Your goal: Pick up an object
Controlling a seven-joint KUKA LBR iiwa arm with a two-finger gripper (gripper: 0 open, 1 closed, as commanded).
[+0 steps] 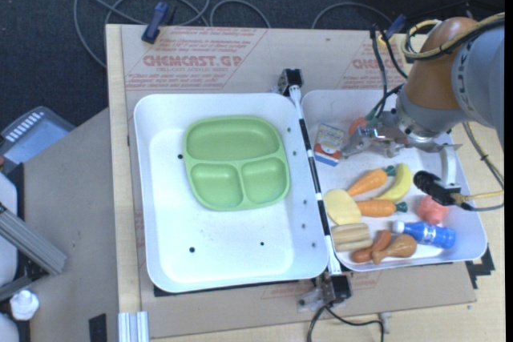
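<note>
Two shallow white bins sit side by side on the tabletop (200, 52), which is covered by a printed cardboard sheet. The left bin (160, 196) holds a green divided plate (236, 162) with one long compartment at the far side and two smaller ones nearer the camera; nothing lies in any of them. The right bin (469, 240) is crowded with toy food: a small white packet with red and blue markings (328, 144) near its far left corner, two orange carrots (369, 182) (377, 208), a yellow banana (398, 183) just beside the upper carrot, a pale yellow wedge (343, 207), a tan bread-like block (350, 235) below it, a brown drumstick (391, 247) near the front rim, a blue and white bottle (429, 234) lying on its side, and a pink piece (433, 210) near the right wall. The grey arm (473, 68) reaches in from the right, and its gripper (370, 133) hangs over the far part of the right bin, near the packet and above the carrots. Whether the fingers are spread or closed cannot be told, and nothing is seen held between them.
</note>
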